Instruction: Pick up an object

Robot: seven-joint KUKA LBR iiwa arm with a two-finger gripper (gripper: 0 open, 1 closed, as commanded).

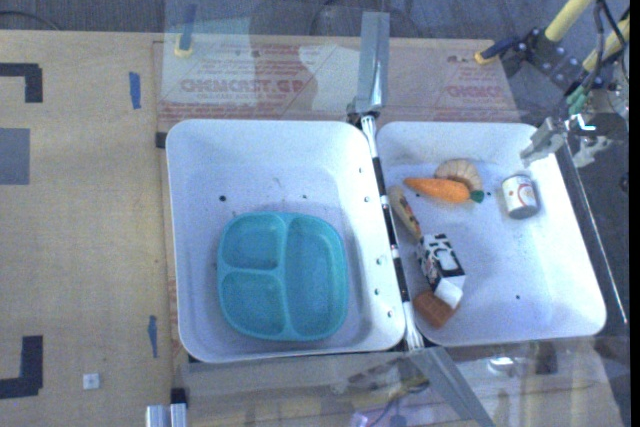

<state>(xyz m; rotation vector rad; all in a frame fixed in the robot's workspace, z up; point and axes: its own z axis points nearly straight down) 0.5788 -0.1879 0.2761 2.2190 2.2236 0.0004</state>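
The pincer (548, 137) is hovering over the right bin's (560, 305) far right corner; whether it is open or closed cannot be told. Nothing is showing in its grip. Candidates are lying in this bin: a carrot (441, 189), a small can (519, 196) and a black-and-white carton (440, 256). The can, nearest the pincer, is probably light, rigid and smooth, so it may be prone to rolling; gripping across its curved sides looks most secure.
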